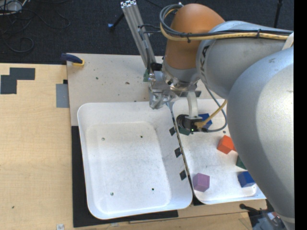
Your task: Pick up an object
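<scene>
The gripper (158, 99), open or closed I cannot tell, hangs over the left bin's (91, 128) far right corner, while the orange block (225, 144) lies in the right bin (218, 169)

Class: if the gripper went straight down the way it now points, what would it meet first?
Most likely the left bin, at its far right corner near the rim, directly below the gripper. Depth is unclear from this slant.

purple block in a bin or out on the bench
In. The purple block lies on the floor of the right bin, near its left wall, within the rim.
</scene>
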`<state>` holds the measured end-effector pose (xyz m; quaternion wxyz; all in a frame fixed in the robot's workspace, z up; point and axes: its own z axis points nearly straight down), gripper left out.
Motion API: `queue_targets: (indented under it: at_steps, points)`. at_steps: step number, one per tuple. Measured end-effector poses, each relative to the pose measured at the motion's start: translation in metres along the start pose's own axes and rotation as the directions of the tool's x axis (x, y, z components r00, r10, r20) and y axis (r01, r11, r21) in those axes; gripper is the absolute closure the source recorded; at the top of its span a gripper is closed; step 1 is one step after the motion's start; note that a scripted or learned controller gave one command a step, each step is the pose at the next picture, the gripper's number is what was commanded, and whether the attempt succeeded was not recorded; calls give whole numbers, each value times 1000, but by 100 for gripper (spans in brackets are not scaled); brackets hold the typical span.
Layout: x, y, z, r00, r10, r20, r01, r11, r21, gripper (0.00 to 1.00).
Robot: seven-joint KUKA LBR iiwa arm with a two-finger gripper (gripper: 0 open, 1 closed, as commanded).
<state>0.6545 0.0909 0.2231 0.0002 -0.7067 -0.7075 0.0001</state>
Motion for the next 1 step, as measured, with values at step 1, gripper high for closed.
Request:
queue_targets:
  at_steps: [1]
  points:
    - [1,-2,0,1000,-6,1,6,1000,4,0]
